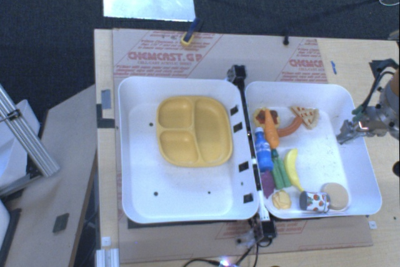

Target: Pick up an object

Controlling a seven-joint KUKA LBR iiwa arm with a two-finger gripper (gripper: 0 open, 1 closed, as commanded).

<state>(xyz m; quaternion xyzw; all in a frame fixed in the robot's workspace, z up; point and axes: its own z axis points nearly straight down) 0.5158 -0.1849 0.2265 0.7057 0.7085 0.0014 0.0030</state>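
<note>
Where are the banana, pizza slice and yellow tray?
banana [293, 169]: camera view, middle of its length.
pizza slice [305, 115]: camera view, centre of the topping.
yellow tray [193, 130]: camera view, central divider ridge.

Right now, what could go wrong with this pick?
1. The end effector sits at the right bin's far wall, so a straight drop may clip the rim.
2. The bottle, carrot and banana lie crowded together; closing on one may nudge or snag its neighbours.
</note>
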